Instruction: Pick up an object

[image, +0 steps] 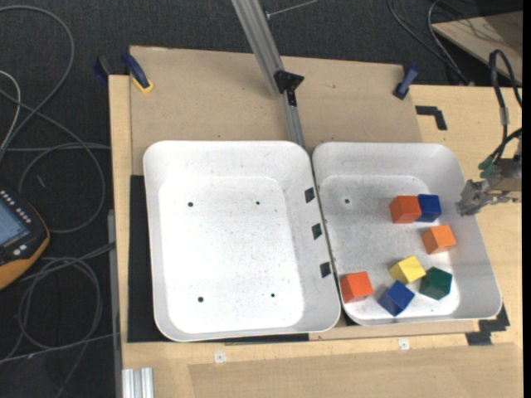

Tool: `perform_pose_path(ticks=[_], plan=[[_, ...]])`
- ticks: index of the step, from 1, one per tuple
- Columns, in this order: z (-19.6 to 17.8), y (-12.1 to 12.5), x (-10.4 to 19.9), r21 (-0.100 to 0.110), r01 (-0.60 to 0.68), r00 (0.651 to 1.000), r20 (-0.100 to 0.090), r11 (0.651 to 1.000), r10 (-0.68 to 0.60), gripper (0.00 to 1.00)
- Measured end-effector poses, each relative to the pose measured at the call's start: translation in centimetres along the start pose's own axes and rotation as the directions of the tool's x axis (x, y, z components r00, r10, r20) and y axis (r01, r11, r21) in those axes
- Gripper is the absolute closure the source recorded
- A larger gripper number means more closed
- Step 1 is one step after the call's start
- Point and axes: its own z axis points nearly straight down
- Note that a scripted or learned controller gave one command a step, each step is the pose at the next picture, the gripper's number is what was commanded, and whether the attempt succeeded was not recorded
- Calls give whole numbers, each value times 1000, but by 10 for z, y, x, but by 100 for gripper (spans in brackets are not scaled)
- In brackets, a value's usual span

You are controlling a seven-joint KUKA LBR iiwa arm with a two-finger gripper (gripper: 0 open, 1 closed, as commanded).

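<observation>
The right bin [465, 181] holds 7 blocks [406, 210], lower right of the frame. The left bin [166, 164] is bare. The gripper [474, 197] sits at the right bin's rim, seemingly unladen; whether it's apart, I cannot tell.

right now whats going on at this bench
A robot gripper sits at the right rim of the right bin, with nothing visibly held. All the blocks lie in that bin: an orange block touching a blue one, with more orange, yellow, blue and green blocks nearer the front. Nothing has been lifted yet.
</observation>
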Motion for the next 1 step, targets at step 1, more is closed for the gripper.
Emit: perform_pose_path(ticks=[1], plan=[[6, 8, 52, 7, 4, 1000, -5, 1000, -4, 100]])
